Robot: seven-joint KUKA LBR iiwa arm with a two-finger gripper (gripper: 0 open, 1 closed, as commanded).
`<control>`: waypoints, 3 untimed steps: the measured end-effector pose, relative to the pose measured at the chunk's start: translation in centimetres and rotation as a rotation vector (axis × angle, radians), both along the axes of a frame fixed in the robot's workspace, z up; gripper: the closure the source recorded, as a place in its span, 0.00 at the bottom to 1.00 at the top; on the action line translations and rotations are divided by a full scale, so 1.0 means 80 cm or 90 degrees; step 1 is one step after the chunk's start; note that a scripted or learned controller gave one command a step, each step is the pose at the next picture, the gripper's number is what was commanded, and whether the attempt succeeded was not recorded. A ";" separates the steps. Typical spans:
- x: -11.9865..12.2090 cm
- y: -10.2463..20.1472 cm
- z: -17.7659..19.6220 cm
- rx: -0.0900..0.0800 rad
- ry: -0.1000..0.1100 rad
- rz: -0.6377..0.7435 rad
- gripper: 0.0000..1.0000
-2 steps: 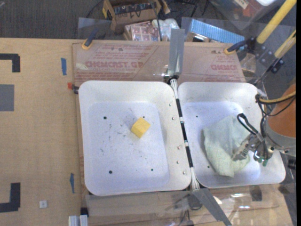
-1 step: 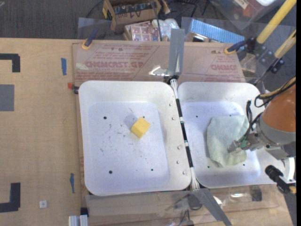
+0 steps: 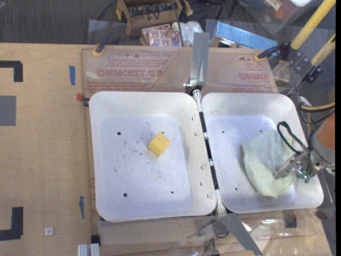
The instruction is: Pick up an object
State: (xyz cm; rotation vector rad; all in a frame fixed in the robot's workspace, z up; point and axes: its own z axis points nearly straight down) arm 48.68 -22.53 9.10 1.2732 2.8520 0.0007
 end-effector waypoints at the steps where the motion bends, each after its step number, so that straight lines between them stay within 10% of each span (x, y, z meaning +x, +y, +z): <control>1: -0.003 0.078 0.000 0.004 -0.001 -0.181 1.00; 2: -0.003 0.072 0.000 0.009 -0.001 -0.413 1.00; 3: -0.003 0.022 0.000 0.001 0.000 -0.025 1.00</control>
